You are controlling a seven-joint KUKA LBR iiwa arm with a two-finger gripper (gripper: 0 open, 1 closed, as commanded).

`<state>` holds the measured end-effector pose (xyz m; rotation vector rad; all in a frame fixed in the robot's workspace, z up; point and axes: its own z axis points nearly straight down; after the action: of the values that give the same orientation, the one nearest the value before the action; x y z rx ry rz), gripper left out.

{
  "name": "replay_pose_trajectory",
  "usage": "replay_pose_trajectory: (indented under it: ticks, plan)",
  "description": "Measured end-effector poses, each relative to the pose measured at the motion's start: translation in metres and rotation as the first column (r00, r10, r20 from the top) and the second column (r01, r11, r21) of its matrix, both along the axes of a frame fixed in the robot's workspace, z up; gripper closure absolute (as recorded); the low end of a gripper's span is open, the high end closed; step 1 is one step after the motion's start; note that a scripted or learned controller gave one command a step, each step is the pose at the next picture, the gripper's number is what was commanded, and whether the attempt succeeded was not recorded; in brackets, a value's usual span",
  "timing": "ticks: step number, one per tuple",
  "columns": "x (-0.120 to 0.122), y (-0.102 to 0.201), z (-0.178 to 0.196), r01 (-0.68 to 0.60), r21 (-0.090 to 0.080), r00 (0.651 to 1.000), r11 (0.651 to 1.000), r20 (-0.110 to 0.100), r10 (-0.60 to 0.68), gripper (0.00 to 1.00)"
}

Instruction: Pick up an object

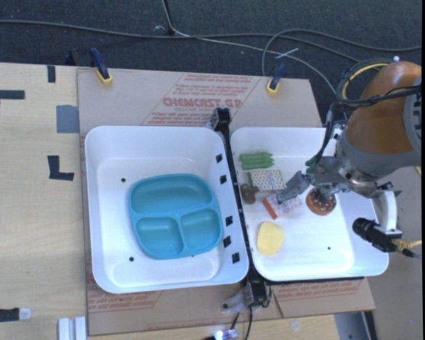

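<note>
The gripper (295,188) hung low over the right bin (340,261), the grey arm (372,129) with its orange band reaching in behind it from the right; whether it was open or closed could not be told. Nearest the camera, below and just left of the gripper, lay a yellow piece (270,239). Just beside it on the left sat a small orange-red item (270,208) and a brown one (249,193), and to its right a round brown object (320,202). Just beyond it lay a speckled packet (267,180), then a green object (256,161). Well to the left, the left bin (103,154) held a blue divided plate (176,214).
</note>
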<state>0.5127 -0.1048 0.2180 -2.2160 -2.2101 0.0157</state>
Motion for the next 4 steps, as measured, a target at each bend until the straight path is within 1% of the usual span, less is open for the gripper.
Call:
replay_pose_trajectory:
  ticks: [1,2,3,4]
  plan:
    - [0.003,0.000,0.007,-0.004,-0.001,1.000,1.000,0.013,0.004,0.00]
    - [0.004,-0.001,-0.037,-0.003,-0.001,1.000,1.000,0.010,0.003,0.00]
    - [0.007,-0.008,-0.097,-0.003,-0.001,1.000,1.000,0.009,0.003,0.00]
    - [0.011,-0.008,-0.130,-0.004,-0.005,1.000,1.000,0.024,0.004,0.00]
